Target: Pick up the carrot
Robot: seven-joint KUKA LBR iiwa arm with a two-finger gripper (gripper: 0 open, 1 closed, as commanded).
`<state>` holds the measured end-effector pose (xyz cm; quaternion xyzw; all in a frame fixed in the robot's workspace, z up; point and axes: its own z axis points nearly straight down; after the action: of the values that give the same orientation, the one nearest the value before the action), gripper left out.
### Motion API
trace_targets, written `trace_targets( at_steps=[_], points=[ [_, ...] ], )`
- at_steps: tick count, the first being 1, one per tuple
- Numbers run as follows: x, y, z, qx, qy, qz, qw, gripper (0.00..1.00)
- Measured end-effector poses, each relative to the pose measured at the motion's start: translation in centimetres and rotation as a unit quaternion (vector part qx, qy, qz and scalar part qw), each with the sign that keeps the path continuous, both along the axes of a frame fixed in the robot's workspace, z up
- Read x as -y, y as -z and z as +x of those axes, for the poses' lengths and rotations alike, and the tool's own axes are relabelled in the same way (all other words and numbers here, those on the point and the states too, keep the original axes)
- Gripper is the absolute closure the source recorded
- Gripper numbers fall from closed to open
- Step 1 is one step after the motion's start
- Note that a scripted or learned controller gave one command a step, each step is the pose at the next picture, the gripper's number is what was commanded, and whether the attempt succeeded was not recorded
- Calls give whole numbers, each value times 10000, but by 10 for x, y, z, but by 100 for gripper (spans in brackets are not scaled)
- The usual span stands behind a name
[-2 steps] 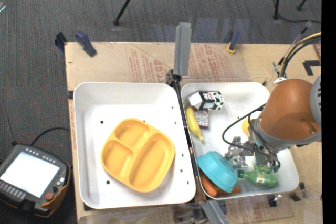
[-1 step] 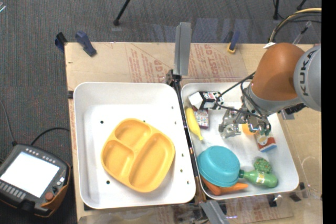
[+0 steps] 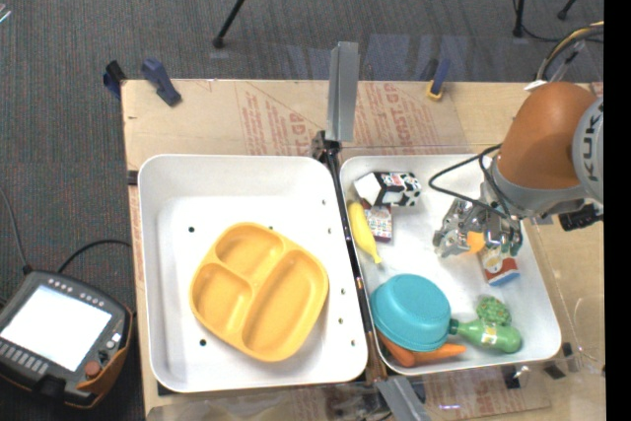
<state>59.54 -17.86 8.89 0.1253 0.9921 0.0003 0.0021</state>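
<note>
2 white bins are seen side by side on the bench; the carrot lies in the right bin, at its near edge, largely tucked under the teal pot, with only its orange tip showing beside the green toy vegetable. The gripper is held over the upper middle of that bin, well apart from the carrot, so the step in hand is judged to be the approach, with no grasp yet made. Whether the fingers are spread or closed cannot be told; something orange, possibly a small object, is seen among them. The next move calls for travel toward the near edge and a descent beside the pot. On the arm's housing, 'KU' can be read; red print on the cardboard bench top is too small to make out.
</note>
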Motion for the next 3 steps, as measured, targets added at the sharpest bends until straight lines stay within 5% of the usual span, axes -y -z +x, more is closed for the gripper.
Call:
trace_targets(
  at_steps=[1, 2, 3],
  points=[
    [32, 0, -7, -7, 186, 1, 9998, 0],
    [24, 1, -21, -22, 1214, 12, 9926, 0],
    [17, 1, -24, -25, 1267, 9, 9919, 0]
  ],
)
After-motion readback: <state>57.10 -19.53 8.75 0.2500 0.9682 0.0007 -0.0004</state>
